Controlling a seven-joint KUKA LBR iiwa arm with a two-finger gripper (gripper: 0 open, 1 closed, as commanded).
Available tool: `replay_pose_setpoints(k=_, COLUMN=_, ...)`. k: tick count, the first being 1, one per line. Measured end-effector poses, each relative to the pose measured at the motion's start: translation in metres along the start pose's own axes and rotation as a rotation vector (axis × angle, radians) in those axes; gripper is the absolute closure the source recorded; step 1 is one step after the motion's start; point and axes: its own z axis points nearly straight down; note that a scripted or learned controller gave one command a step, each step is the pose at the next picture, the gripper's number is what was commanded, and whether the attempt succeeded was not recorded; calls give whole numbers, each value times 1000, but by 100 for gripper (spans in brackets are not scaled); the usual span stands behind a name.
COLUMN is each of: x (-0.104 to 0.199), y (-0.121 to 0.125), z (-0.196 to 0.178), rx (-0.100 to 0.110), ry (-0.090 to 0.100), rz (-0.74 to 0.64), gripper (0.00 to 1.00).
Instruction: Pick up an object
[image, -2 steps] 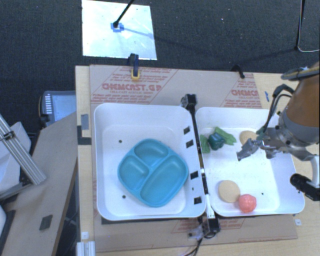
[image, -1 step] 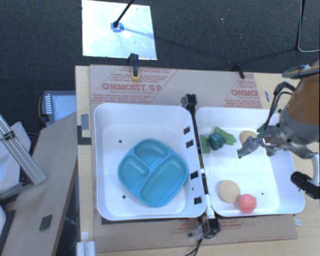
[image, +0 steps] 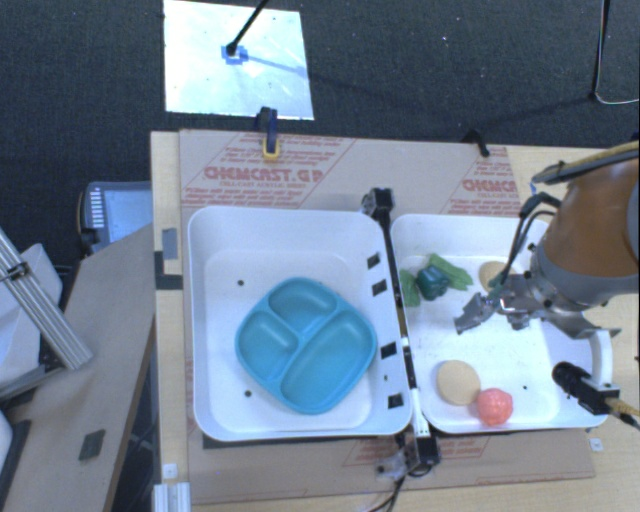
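Here, from the overhead camera, the gripper (image: 478, 317) hangs over the right bin (image: 520, 420), fingers slightly apart and holding nothing. This looks like the approach step, before any grasp. The nearest candidates are the green toy (image: 433, 279) near the divider and, toward the front wall, the tan disc (image: 459, 381) beside the pink ball (image: 493, 405). Next it must centre over one and descend. Bare floor between them gives room; the walls sit close.
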Motion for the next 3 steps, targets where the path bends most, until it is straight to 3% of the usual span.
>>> replay_pose_setpoints(k=2, x=2, y=9, z=107, rx=-4, ry=0, rz=2, gripper=0)
replay_pose_setpoints(k=3, x=2, y=10, z=95, rx=-8, ry=-1, rz=0, gripper=100)
